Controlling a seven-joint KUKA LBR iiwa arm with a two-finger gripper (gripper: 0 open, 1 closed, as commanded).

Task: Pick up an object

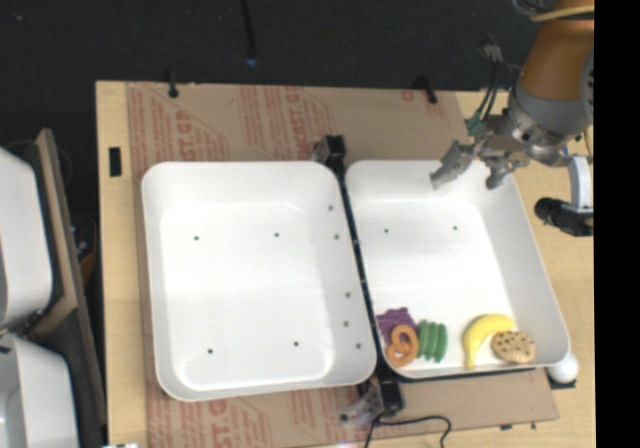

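Several small toys lie along the near edge of the right bin (500, 236): a purple piece (396, 320), an orange ring (403, 345), a green ribbed piece (432, 339), a yellow banana (484, 333) and a brown speckled cookie (513, 345). My gripper (471, 170) hangs over the far right corner of that bin, well away from the toys. Its two fingers are spread apart with nothing between them.
The left bin (250, 276) sits beside the right one on a cardboard-covered bench (240, 126). A black clamp (330, 149) sits at the far end of the seam between the bins. White equipment (25, 236) stands at the left edge.
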